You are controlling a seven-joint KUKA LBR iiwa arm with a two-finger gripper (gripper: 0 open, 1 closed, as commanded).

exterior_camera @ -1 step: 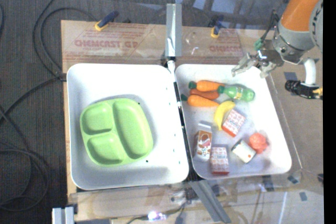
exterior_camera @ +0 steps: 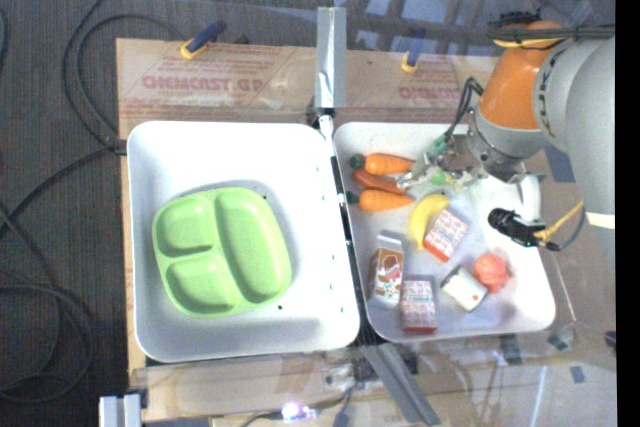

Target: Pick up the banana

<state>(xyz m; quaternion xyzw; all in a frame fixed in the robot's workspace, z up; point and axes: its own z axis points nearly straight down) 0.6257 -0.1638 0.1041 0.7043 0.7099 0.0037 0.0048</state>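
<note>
The yellow banana (exterior_camera: pixel 427 216) lies in the right bin (exterior_camera: pixel 530 315), curved, between an orange carrot (exterior_camera: pixel 385 201) on its left and a small orange-and-white carton (exterior_camera: pixel 446 235) on its right. My gripper (exterior_camera: pixel 443 171) hangs just above and behind the banana's upper end, reaching in from the right under the orange wrist band. It is close to the banana, and I cannot see whether it touches it. Nothing is visibly held.
Two more carrots (exterior_camera: pixel 388 163) lie left of the gripper. A brown carton (exterior_camera: pixel 387 275), a pink carton (exterior_camera: pixel 418 304), a white block (exterior_camera: pixel 463 290) and a red lump (exterior_camera: pixel 490 270) fill the bin's front. A green divided plate (exterior_camera: pixel 222 250) sits in the left bin (exterior_camera: pixel 180 140).
</note>
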